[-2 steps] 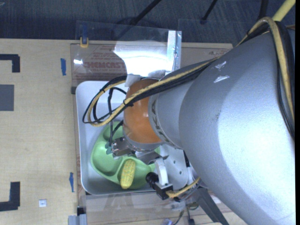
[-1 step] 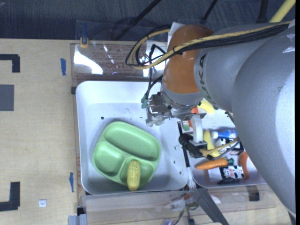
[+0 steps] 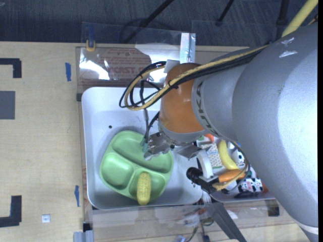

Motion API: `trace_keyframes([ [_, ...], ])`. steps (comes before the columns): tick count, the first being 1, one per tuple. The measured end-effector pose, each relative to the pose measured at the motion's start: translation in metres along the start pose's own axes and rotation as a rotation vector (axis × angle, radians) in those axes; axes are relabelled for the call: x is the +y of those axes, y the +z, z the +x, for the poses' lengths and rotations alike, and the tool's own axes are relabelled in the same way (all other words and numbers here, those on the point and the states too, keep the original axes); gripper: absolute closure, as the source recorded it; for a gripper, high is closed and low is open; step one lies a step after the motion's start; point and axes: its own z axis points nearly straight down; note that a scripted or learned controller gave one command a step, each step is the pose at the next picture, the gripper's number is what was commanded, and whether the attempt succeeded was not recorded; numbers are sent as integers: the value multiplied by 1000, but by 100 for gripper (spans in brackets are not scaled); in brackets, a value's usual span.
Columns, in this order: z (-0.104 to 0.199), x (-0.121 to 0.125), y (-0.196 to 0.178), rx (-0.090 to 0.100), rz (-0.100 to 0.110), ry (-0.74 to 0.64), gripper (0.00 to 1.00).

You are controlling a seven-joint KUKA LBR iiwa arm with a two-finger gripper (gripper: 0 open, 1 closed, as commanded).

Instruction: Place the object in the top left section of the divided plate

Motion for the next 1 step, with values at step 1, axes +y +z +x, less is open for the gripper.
trace_keyframes([
  [1, 0, 0, -9, 0, -1, 1, 100],
])
